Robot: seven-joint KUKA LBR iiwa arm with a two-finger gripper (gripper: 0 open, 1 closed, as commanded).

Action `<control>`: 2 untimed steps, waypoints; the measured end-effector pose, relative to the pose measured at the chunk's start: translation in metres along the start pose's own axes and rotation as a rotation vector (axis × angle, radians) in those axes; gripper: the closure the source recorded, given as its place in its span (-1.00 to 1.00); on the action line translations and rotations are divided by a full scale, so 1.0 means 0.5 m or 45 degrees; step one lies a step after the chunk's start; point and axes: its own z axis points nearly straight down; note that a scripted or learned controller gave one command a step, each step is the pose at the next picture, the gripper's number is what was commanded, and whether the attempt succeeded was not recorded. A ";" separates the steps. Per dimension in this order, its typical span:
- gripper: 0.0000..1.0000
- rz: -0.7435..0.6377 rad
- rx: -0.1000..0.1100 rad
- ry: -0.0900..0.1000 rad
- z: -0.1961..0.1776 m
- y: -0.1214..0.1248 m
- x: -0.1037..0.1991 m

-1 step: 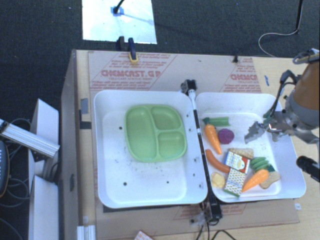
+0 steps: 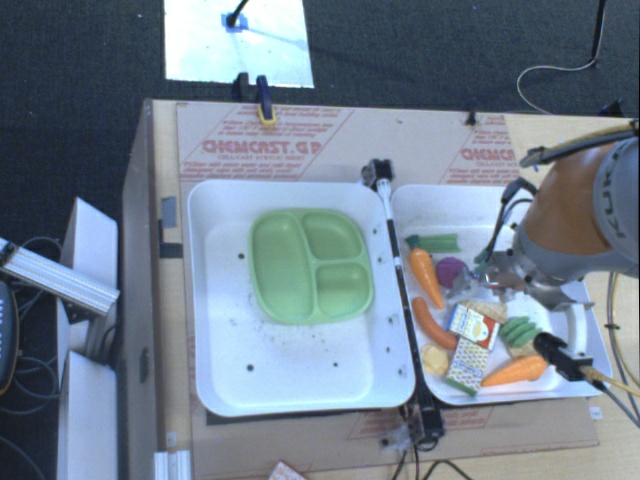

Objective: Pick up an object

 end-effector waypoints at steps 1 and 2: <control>-1.00 -0.003 -0.001 0.000 0.057 0.105 0.045; 1.00 -0.003 -0.004 0.000 0.036 0.107 0.044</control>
